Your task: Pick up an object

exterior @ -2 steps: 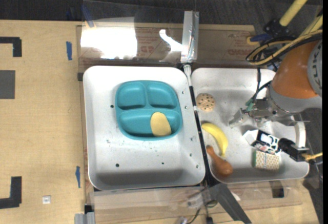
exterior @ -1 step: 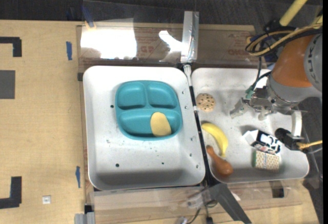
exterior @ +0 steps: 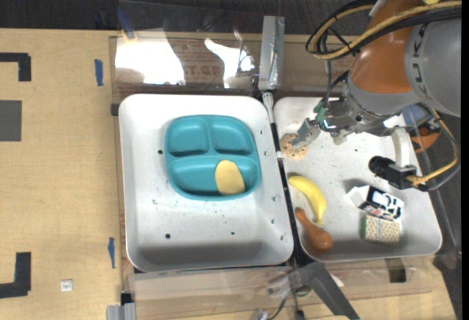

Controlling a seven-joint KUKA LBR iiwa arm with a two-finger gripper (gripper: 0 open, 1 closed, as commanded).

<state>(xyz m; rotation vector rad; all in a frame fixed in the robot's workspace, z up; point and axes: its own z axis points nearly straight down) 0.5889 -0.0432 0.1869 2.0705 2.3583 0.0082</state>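
The arm reached in from the right over the far part of the right bin. The fingers pointed down and left, ending just beside a round, pale, speckled cookie that lay against the left wall of that bin. The view did not resolve how far apart the fingers stood, or whether they touched the cookie. Nearer the camera in the same bin lay a banana, and next to its lower end a brown drumstick-shaped item. A small patterned box and a black-and-white item sat together at the right side. The left bin held a teal divided plate, with a yellow oval item in its near compartment. Both bins rested on the counter.
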